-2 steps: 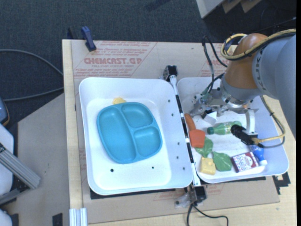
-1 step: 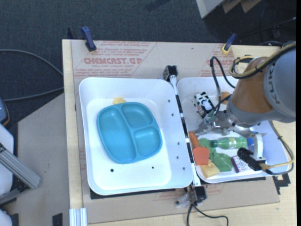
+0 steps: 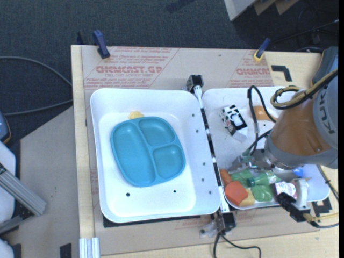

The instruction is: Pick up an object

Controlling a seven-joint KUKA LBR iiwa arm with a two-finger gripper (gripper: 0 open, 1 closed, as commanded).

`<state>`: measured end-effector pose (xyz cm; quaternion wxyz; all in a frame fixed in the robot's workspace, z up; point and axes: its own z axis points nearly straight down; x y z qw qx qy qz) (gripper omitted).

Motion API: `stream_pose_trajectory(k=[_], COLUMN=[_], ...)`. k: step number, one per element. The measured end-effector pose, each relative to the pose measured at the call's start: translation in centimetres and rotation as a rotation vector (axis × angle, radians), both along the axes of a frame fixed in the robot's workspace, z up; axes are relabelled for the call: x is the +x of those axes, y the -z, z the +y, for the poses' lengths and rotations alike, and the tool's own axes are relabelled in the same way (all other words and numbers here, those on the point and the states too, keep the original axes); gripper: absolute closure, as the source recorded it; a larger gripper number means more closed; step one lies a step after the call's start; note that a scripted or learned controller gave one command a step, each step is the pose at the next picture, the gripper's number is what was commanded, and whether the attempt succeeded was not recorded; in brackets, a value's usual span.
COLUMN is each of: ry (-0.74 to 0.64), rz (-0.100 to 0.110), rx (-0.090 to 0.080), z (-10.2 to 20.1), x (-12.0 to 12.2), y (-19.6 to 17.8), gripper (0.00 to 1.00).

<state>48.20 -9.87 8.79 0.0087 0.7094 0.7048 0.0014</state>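
Red object (image 3: 235,191) & green pieces (image 3: 261,192) are piled at right bin's (image 3: 217,102) front edge — gripper (image 3: 252,164) is poised just above; grip state can't be told. Blue tray (image 3: 148,150) is seen mid left bin (image 3: 107,187).

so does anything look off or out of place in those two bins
One small thing: a yellow piece peeks out from under the far edge of the blue divided plate in the left bin, so it is partly pinned. The objects in the right bin are crowded together in its near corner around the red piece.

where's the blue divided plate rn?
The blue divided plate lies in the left bin, roughly centered, with a small yellow object at its far edge.
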Motion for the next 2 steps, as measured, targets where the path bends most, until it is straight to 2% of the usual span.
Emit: stream_pose_trajectory(k=[1,2], ry=[-0.002,-0.002], rz=[0.002,0.0], rx=[0.003,0.003], z=[0.23,0.27], x=[-0.02,0.03], y=[-0.86,-1.86], gripper=[1.0,1.0])
